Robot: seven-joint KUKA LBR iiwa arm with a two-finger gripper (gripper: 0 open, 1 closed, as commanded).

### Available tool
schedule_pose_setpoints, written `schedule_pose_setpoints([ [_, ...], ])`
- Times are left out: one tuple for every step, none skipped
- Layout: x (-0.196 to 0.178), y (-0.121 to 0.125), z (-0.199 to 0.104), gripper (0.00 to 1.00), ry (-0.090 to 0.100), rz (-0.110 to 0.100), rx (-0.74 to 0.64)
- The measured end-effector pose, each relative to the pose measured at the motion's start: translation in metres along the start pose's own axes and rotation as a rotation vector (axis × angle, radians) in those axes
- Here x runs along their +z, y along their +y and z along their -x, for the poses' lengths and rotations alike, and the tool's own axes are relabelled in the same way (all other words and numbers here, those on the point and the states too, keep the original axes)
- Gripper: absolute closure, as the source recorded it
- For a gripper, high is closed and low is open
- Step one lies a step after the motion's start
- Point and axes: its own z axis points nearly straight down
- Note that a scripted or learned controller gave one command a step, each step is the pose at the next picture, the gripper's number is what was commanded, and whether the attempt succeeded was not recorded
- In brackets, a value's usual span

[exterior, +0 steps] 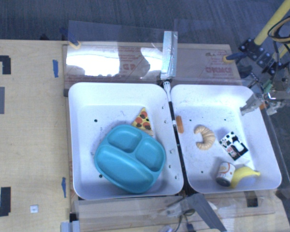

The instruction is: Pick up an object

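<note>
The right bin [217, 178] holds several small objects. A tan croissant [205, 136] lies near its middle, and a small orange stick [180, 124] rests by its left wall. A black-and-white patterned toy [233, 145] sits right of the croissant. At the front, a small can [224, 173] lies against a yellow piece [242, 176]. My gripper [255, 102] hovers at the far right rim of this bin, above and right of all these objects, touching none of them.
The left bin [82, 129] carries a blue divided plate [130, 157] with a pizza slice [143, 120] at its far edge. A clear plastic sheet and a metal bracket [168, 55] stand behind the bins. Cables and a yellow hose [275, 18] hang at the upper right.
</note>
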Motion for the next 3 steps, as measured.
schedule_pose_setpoints([
  [0.138,-0.029,-0.012,0.00,0.001,-0.004,0.000],
  [0.126,-0.027,-0.011,1.00,-0.001,0.004,0.001],
  [0.126,-0.027,-0.011,0.00,-0.001,0.003,0.001],
])
